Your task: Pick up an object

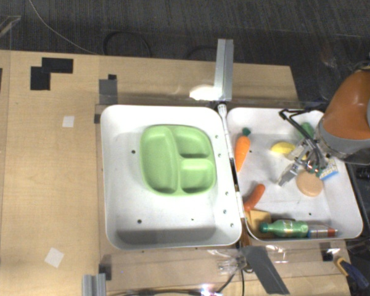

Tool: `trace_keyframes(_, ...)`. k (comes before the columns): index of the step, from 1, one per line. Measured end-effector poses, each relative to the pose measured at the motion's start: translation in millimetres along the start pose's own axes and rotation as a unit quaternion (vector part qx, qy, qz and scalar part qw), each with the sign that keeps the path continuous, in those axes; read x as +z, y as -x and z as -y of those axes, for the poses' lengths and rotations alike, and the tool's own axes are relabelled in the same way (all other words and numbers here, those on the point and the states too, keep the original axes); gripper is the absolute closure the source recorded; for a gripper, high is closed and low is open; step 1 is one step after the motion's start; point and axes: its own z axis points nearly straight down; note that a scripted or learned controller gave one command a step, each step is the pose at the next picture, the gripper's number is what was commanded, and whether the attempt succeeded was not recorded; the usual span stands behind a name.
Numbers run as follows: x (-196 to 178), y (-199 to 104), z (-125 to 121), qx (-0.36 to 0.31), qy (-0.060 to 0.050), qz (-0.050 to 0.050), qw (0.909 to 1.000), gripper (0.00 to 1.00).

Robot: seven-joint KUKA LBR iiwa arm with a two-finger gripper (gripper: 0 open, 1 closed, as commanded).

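Objects for picking sit in your right bin [351, 217], a shallow white bin on the wooden tabletop [43, 184]. The left bin [120, 184] holds a smooth green divided tray [176, 159]. Smaller: a green bottle [285, 229], a tapered orange carrot [241, 153], a round tan disc [309, 184], a yellow lemon [282, 148]. Your pincer [290, 172] hangs beside the disc, fingers unreadable.

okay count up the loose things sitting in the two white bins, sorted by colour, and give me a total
Green: 2, divided tray, bottle
Orange: 2, carrot, smaller carrot-like piece
Yellow: 1, lemon-like piece
Tan: 1, round disc
Total: 6 that can be told apart
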Motion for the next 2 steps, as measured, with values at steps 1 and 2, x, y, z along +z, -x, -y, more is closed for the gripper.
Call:
trace_keyframes(1,1.8,8.1,-87.3,0.031,0.002,-0.002,0.9995,0.0)
trace_keyframes(2,-1.2,-48.7,-57.5,0.08,0.0,0.0,0.9968,0.0)
